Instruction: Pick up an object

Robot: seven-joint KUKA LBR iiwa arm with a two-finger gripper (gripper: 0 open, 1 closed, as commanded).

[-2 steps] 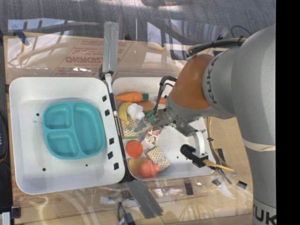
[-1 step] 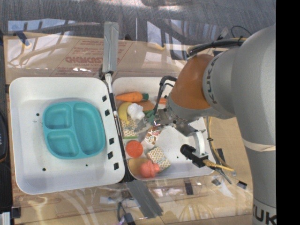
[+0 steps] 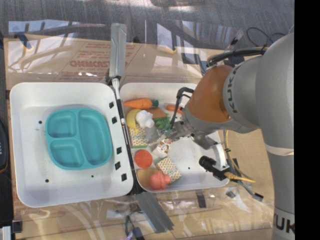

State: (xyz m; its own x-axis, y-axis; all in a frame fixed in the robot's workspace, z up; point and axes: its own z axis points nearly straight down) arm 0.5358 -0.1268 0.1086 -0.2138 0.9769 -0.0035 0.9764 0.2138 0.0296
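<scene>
The right bin [image 3: 192,164] holds a heap of toy food. An orange carrot [image 3: 138,103] lies at its far left, with a yellow piece [image 3: 131,119] and a white piece [image 3: 145,119] just below. Lower down are a red-orange round piece [image 3: 143,158], a checkered packet [image 3: 169,168] and a pink piece [image 3: 159,180]. My gripper [image 3: 169,132] is low in the bin's middle, over a green piece [image 3: 162,123] and a small printed piece [image 3: 164,146]. The arm's orange band hides most of the gripper.
The left bin [image 3: 25,134] holds a teal divided tray [image 3: 78,137]. A grey bar [image 3: 118,51] runs up from the divider between the bins. Bare white floor shows in the right bin's lower right part.
</scene>
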